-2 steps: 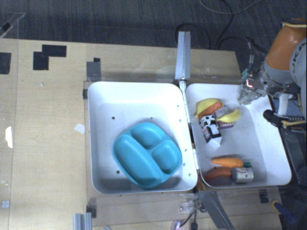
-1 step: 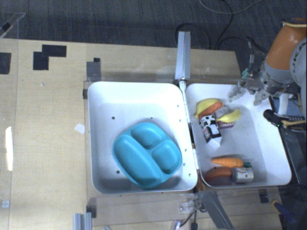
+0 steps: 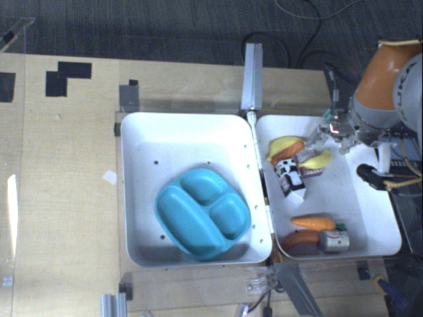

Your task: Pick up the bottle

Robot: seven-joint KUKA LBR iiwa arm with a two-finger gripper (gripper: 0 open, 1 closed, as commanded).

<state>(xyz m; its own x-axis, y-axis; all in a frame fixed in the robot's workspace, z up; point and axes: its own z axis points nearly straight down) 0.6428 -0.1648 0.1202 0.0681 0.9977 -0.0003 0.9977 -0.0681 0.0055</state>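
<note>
**Bottle pick: bottle lying in right-hand bin, gripper apart from it**

Landmark: the shallow white right-hand bin (image 3: 370, 197). All places below are given against it.

- Task item: small black-and-white patterned bottle (image 3: 289, 175). It lies on its side on the bin floor, close to the bin's left wall and about halfway along that wall. Nothing grips it.
- Gripper (image 3: 332, 129): sits on the grey arm with the orange band and hangs over the bin's far edge, right of the bin's middle. It is well apart from the bottle. Whether it is released or clenched cannot be told, because the tip is blurred and partly hidden by the wrist. Nothing is seen held in it.
- Yellow banana-shaped pieces (image 3: 289, 144): in the bin's far-left part, just beyond the bottle. An orange piece lies against them.
- Small purple item (image 3: 312, 172): on the bin floor just right of the bottle, toward the bin's middle.
- Orange toy carrot with a green top (image 3: 314, 223): lies crosswise near the bin's near edge.
- Squat grey can (image 3: 334, 242): against the bin's near edge, touching or just beside the carrot.
- Reddish-brown rounded item (image 3: 301, 242): at the bin's near-left corner, beside the can.
- Blue divided plastic plate (image 3: 201, 213): lies outside the landmark bin, in the neighbouring white bin (image 3: 142, 144) to its left.
</note>
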